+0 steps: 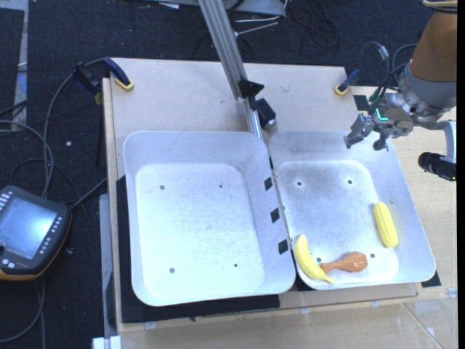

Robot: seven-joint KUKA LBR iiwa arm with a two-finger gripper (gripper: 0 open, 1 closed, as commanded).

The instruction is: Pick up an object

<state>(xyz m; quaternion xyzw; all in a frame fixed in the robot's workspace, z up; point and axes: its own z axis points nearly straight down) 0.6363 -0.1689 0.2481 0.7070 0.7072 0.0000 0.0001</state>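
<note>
We see the gripper (368, 135) hovering over the right bin's (407, 195) far right corner, fingers spread apart and holding nothing. In that bin, three things lie well below it: a corn cob (385, 224) near the right wall, its long axis running near to far; a banana (309, 260) at the near left corner, curving along the wall; a drumstick (345, 263) touching the banana, pointing left to right. The left bin (131, 195) sits alongside.

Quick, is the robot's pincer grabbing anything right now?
Pincer: open, holding nothing, up over the far edge of the right bin. The banana, corn cob and drumstick lie in that bin.
</note>
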